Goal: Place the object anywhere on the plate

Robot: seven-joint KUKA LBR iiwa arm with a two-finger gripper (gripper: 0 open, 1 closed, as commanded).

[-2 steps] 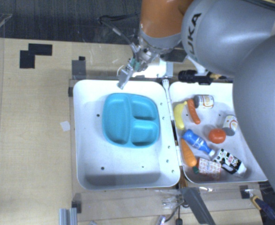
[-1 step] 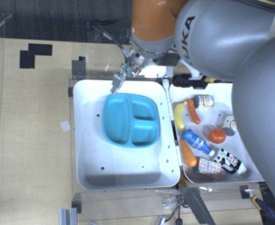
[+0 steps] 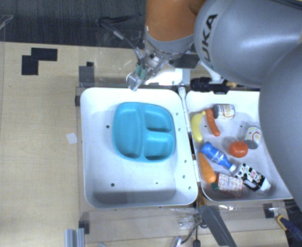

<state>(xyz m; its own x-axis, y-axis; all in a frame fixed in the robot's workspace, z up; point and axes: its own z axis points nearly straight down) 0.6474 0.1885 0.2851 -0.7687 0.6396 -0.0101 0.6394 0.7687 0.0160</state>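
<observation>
**bench_lurker:** Camera view question, what's actually sitting in the two bins? Start from the bottom of the frame.

**iiwa_fan:** Right bin (image 3: pixel 274 189) first. Near its lower edge there's a checkered red and white packet (image 3: pixel 229 184) with a black and white carton (image 3: pixel 253 177) just beside it. An orange carrot-looking thing (image 3: pixel 207 170) lies next to them, and a blue bottle (image 3: pixel 216 156) sits just above that. Mid-bin there's a red tomato-ish ball (image 3: pixel 238 148) touching a small can (image 3: pixel 252 135). Higher up, a yellow banana (image 3: pixel 197 126) runs along the left wall, an orange sausage shape (image 3: pixel 212 123) is right by it, and another can (image 3: pixel 224 111) lies on its side toward the top.

**bench_lurker:** And the left one?

**iiwa_fan:** Left bin (image 3: pixel 99 184) just holds the blue plate (image 3: pixel 143 130), three compartments, sitting centre to upper part. Nothing's on it.

**bench_lurker:** Claw?

**iiwa_fan:** The gripper (image 3: pixel 135 80) is up top, over the left bin's far rim. Too blurry, can't tell if it's spread or pinching anything.
</observation>
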